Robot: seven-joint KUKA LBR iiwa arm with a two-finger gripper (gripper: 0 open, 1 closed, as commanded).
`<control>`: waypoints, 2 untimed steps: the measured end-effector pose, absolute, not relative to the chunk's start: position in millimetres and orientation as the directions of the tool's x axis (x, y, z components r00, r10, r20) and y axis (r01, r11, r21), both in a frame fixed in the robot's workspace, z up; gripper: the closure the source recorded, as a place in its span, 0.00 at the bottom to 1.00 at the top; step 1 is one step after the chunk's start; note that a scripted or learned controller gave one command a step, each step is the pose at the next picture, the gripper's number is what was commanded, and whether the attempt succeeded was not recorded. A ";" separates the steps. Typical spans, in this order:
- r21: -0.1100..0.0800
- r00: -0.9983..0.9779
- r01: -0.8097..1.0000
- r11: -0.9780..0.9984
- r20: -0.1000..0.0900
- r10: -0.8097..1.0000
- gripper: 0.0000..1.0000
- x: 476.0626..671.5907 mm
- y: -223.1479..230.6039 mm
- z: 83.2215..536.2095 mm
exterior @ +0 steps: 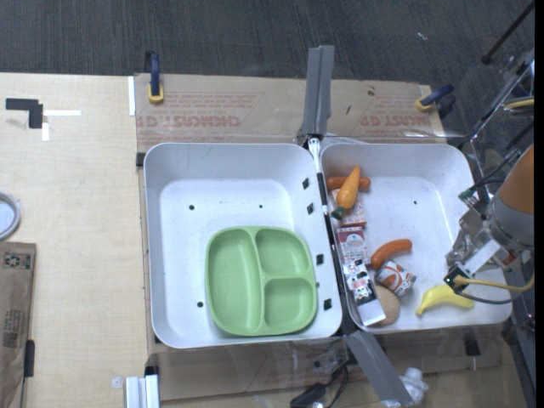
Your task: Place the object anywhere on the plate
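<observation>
A green divided plate (259, 280) lies in the left bin (170, 228), toward its front. The right bin (425, 185) holds a yellow banana (442, 299) at the front right, an orange sausage (390, 250), a carrot (348, 190), a red-and-white carton (351, 240), a small red-and-white can (393, 277), a tan round item (387, 306) and a black-and-white packet (362, 289). My gripper (466, 246) hangs over the right side of the right bin, just above and right of the banana. Nothing shows between it and any object.
A grey divider post (319, 92) rises behind the seam between the bins. Blue-and-yellow clamps (153, 76) (435, 100) hold cardboard at the back. A roll of tape (7, 218) and a brown bag (17, 313) lie on the bench at the far left.
</observation>
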State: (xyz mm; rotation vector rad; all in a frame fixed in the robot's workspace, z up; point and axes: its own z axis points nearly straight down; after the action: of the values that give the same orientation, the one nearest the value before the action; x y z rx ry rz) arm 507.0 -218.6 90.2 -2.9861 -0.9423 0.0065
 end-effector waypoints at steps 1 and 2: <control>-0.002 0.725 0.689 -0.725 -0.002 0.689 1.00 532.8 -174.5 157.8; -0.005 0.818 0.575 -0.818 -0.003 0.575 1.00 485.8 -202.7 102.9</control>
State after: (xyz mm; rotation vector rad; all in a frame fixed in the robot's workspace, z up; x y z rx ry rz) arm 485.8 -202.7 102.9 -2.9920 -0.9466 0.0070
